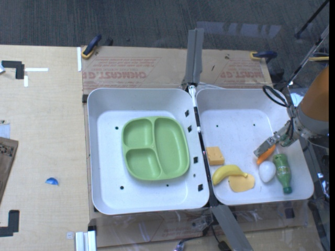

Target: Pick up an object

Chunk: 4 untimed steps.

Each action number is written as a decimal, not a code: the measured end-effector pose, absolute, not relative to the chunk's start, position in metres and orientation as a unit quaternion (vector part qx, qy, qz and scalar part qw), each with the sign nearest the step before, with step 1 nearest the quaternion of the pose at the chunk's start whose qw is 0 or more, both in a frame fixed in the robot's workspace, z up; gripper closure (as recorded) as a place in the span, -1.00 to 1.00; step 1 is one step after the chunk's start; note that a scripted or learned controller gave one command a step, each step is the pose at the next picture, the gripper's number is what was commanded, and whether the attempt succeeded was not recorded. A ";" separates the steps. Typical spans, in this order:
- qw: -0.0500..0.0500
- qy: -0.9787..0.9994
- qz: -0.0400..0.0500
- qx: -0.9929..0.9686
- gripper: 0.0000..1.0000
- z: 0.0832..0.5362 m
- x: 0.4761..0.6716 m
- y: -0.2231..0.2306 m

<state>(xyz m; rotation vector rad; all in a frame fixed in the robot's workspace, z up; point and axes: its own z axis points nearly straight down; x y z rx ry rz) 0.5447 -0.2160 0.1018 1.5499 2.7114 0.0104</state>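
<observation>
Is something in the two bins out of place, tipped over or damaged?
Nothing looks damaged or spilled. The green bottle lies on its side in the right bin, beside the white egg. The green divided plate sits slightly askew in the left bin.

Glossy green plastic tray (156, 148), smooth white plastic bins (99, 156), matt cardboard (131, 67) backing.

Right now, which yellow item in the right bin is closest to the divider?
The cheese cube, the squarish orange-yellow block. It sits nearest the divider; the banana and the flat yellow slice lie farther right and lower.
</observation>
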 end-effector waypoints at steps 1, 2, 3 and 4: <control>0.019 0.867 0.003 0.499 1.00 0.115 0.549 -0.220; 0.019 0.867 0.003 0.498 -1.00 0.115 0.549 -0.220; 0.000 0.790 0.000 0.614 -1.00 0.091 0.550 -0.190; -0.001 0.784 0.000 0.620 -1.00 0.091 0.509 -0.189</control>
